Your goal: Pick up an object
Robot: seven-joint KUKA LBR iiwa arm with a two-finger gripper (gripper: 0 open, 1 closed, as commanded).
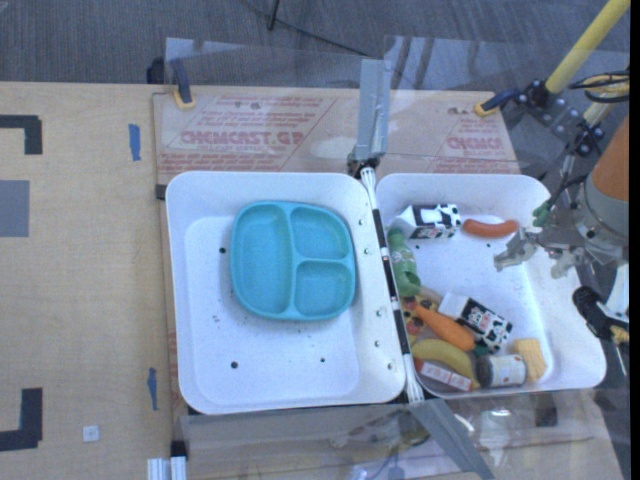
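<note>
Toy hotdog (490,227) in right bin (570,368), tool (527,251) just beside it, finger spread unclear

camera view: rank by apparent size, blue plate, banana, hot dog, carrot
1. blue plate, by far the largest.
2. banana and carrot: look about alike, both partly covered in the pile, so unranked.
3. hot dog, smallest.

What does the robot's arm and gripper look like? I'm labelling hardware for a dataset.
The arm enters at the right edge: an orange band with grey casing below it. The gripper is grey metal with slim pale fingers, and thin dark cables run beside the wrist. No markings are readable.
</note>
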